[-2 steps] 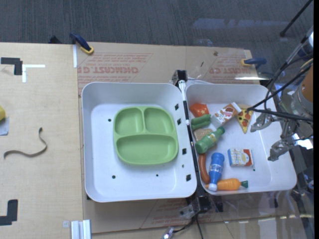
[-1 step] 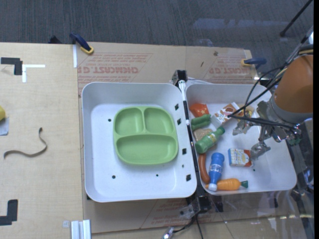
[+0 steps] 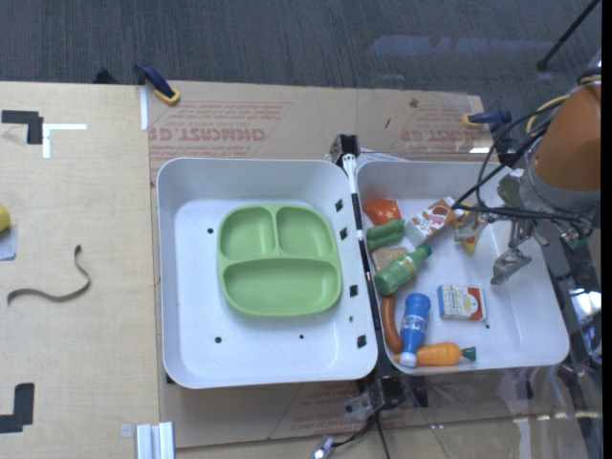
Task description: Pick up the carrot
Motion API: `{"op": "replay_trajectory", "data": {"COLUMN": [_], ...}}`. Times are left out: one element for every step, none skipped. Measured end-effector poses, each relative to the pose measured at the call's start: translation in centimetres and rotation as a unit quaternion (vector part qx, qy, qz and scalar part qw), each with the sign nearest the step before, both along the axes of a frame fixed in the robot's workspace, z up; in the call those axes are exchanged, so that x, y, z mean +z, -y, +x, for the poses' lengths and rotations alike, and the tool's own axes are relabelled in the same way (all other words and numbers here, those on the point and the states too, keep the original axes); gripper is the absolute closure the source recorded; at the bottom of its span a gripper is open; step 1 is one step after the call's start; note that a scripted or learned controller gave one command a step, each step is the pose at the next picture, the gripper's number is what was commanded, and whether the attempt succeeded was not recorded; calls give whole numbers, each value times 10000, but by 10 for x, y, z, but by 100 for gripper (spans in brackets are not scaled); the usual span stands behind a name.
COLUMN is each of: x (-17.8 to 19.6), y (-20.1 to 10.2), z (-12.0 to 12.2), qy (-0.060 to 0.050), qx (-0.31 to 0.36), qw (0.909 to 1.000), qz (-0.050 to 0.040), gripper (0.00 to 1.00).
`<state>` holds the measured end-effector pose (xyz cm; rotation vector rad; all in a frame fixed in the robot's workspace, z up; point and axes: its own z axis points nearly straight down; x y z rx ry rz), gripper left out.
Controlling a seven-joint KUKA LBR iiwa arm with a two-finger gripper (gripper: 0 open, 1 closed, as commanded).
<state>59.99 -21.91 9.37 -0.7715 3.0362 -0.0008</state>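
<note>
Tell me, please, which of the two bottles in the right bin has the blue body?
The small blue bottle with the white cap, lying just above the orange carrot near the bin's front edge. The other, the green bottle, lies tilted further back.

Carrot: orange, green stem end pointing right, lay flat near front edge of right bin.

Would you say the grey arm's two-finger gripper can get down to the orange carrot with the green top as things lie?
Probably yes. The carrot lies uncovered by the right bin's near wall, with only the blue bottle close on one side. The gripper hangs over bare bin floor, nothing between them.
</note>
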Motion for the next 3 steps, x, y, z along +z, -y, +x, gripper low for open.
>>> {"op": "replay_trajectory", "data": {"x": [1, 1, 67], "y": [2, -13, 3], "z": [7, 32, -14], "qy": [6, -1, -11], "qx": [-360, -768, -1166], "qw": [9994, 9970, 9932], "qz": [2, 3, 1], "gripper": [0, 0, 0]}}
